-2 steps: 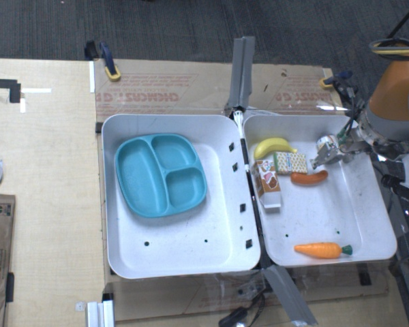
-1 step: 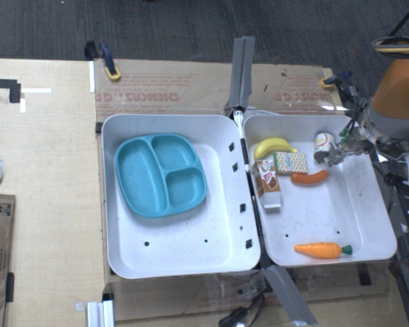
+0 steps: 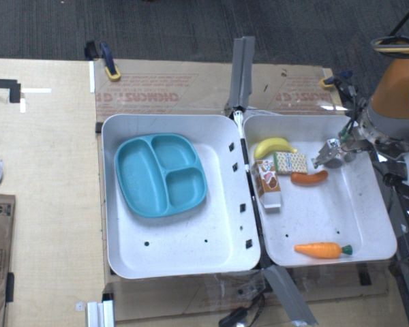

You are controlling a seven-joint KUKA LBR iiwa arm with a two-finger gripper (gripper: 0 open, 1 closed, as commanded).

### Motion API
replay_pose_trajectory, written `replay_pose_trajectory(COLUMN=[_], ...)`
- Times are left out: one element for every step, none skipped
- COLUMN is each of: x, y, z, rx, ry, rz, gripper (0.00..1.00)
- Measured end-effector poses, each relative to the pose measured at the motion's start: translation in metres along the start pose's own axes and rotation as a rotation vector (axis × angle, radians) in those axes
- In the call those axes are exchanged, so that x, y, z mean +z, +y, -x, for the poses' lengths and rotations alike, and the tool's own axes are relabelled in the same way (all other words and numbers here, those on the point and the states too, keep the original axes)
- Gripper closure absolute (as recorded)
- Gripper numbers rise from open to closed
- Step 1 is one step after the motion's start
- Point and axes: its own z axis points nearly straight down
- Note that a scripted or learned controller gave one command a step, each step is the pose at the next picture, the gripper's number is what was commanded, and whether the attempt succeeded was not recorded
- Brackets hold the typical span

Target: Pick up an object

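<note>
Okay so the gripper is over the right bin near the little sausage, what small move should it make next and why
Probably ease the gripper down and slightly left onto the orange-red sausage. It hovers just up and right of that piece with nothing visible between its fingers, and the sausage is the nearest item in the right bin, lying apart enough from the small box to approach.

Divided plate [image 3: 161, 176] in left bin [image 3: 123, 251]; banana [image 3: 271, 146], carrot [image 3: 319, 250] in right bin [image 3: 375, 210]

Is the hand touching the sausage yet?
Apart. The camera view shows bare white bin floor between the hand and the sausage, which lies just below it beside the small colourful box.
</note>
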Motion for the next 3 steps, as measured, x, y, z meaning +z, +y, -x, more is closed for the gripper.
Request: replay_pose_trajectory(x=[-0.007, -0.007, -0.0137], y=[0.0003, 0.0003, 0.0004], z=[0.0009, 0.0007, 0.0015], rx=[0.0, 0.0, -0.001], ry=[-0.001, 0.0, 0.0], rz=[-0.001, -0.002, -0.003], gripper=[1.0, 0.0, 1.0])
